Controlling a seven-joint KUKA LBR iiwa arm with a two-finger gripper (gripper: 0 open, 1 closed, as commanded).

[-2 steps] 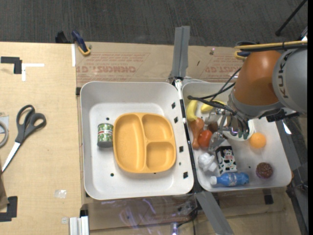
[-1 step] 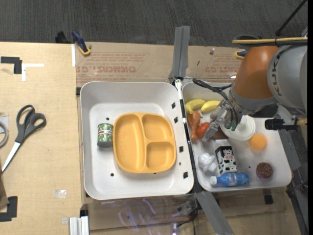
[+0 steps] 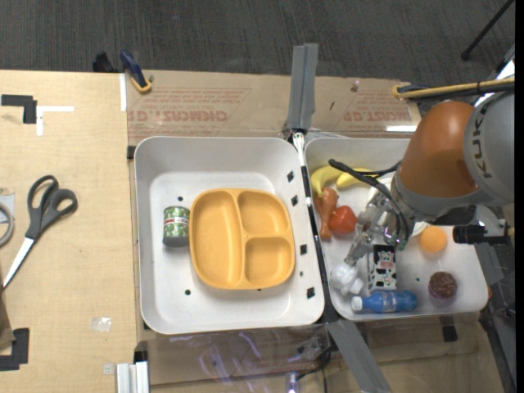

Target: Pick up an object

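1. The arm [image 3: 446, 150] comes in from the right side of the camera view, and its orange band sits over the upper part of the right bin [image 3: 467, 305].
2. The gripper [image 3: 370, 237] hangs low over the middle of that bin, pointing down and to the left; whether the jaws are spread or pressed together cannot be told (the metal parts blur together there), and nothing can be seen caught between them.
3. Things that could be picked lie all around it in the right bin: a banana [image 3: 337, 176] near the top edge, and a red and orange toy [image 3: 336, 216] just left of the gripper.
4. Just below the gripper stands a small black-and-white carton [image 3: 382, 268], with a white crumpled lump [image 3: 345, 278] to its left.
5. A blue bottle [image 3: 385, 302] lies on its side along the bin's lower wall.
6. An orange ball [image 3: 433, 239] sits to the right of the gripper, and a dark red ball [image 3: 443, 284] lies below it.
7. The left bin [image 3: 155, 301] holds a yellow divided plate [image 3: 242, 238] in its middle, with a small green can [image 3: 176, 225] touching the plate's left rim.
8. Scissors [image 3: 39, 213] lie on the bench [image 3: 65, 301], well to the left of both bins.
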